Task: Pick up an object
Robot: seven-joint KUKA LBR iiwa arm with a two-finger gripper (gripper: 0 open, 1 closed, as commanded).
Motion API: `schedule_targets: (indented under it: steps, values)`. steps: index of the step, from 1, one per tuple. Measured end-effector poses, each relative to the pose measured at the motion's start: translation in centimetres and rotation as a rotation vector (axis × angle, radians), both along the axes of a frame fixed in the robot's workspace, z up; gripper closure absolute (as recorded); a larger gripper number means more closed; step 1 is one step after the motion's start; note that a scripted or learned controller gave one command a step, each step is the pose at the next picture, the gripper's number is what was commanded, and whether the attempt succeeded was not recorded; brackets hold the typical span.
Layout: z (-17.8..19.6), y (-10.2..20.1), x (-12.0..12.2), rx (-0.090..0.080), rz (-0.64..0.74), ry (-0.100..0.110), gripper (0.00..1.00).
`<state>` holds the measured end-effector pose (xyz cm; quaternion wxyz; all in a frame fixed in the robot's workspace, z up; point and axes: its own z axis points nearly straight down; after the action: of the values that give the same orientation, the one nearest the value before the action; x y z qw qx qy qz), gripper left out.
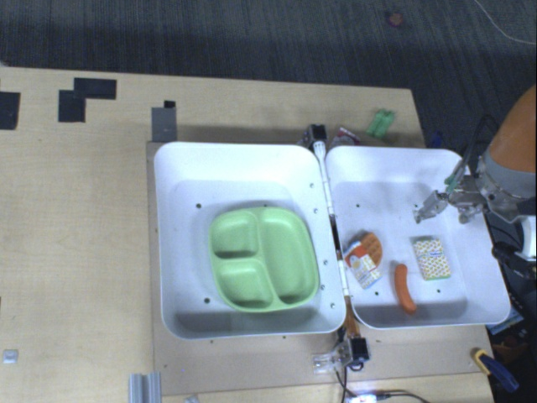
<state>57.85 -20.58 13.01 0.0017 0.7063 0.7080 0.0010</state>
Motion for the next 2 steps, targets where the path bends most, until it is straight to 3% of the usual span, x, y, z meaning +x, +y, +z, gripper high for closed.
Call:
schedule_targets:
  steps: [1, 2]
  values:
    - [-4.4, 2.6, -3.2, -0.001, 0.0, -0.003, 0.0]
    - [-3.2, 2.6, -3.0, -0.002, 0.001, -0.009, 1.0]
